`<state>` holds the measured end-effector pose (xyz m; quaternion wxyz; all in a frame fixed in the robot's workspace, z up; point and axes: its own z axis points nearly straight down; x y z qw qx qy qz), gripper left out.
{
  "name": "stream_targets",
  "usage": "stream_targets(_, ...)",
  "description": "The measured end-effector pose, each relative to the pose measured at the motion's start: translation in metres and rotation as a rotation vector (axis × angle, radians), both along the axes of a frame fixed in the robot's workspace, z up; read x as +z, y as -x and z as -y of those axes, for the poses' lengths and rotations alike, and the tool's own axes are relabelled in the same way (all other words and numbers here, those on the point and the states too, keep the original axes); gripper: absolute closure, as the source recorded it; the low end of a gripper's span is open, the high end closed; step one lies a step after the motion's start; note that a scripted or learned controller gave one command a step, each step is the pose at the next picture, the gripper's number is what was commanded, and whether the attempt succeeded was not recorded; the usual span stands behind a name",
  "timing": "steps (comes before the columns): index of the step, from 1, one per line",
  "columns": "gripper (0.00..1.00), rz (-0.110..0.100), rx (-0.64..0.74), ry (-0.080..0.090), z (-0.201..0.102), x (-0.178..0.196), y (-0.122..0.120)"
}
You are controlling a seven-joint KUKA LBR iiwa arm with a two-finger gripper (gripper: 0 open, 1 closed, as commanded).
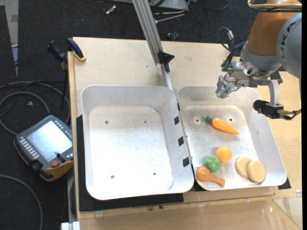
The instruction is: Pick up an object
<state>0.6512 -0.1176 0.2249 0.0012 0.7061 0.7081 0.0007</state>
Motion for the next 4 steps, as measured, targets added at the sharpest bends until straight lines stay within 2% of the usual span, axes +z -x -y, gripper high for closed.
stream_targets(1,1.00,-0.005,0.004,-0.002,-0.048,-0.009,0.023)
stream_targets(4,1.00,-0.005,0.006,-0.003,-0.190,0.014,0.098)
